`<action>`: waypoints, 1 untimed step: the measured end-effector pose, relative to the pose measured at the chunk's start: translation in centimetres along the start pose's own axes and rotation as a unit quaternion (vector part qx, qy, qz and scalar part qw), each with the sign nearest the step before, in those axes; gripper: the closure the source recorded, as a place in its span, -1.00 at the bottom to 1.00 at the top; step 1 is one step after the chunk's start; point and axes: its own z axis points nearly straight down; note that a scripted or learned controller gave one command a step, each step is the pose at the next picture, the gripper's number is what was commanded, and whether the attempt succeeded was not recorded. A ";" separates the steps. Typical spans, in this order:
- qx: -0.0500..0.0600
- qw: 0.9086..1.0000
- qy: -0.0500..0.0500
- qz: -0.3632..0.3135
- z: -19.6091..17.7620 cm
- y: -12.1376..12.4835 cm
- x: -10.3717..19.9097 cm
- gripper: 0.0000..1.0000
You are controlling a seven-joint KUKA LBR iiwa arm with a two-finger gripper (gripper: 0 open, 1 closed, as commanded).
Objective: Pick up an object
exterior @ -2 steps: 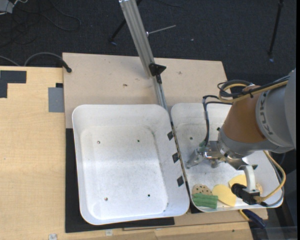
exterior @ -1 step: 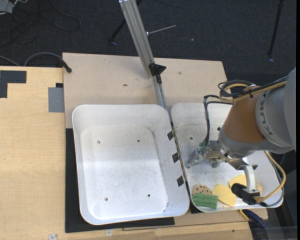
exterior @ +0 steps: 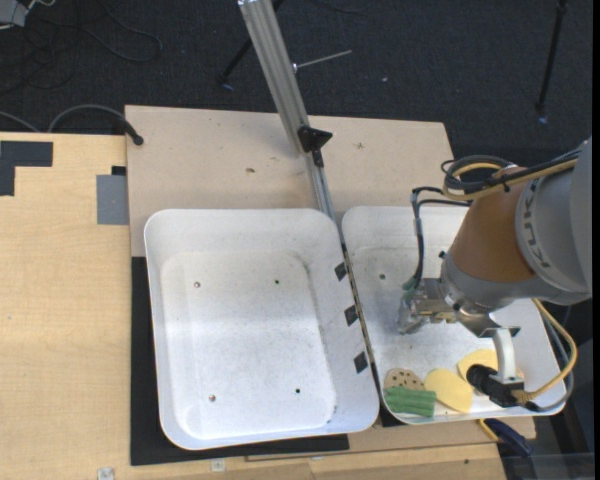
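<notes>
End effector (exterior: 417,316) is being held low in the right bin (exterior: 380,233); spread or closed cannot be told; green object (exterior: 412,401) and yellow piece (exterior: 448,389) are lying untouched nearby; pick not yet done.

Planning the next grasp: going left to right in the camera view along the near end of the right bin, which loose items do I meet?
green piece → pale yellow piece → brighter yellow piece
</notes>
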 end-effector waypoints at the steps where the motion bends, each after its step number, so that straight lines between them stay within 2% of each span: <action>1: -0.002 1.000 -0.001 -0.002 -5.7 -0.8 -0.4 1.00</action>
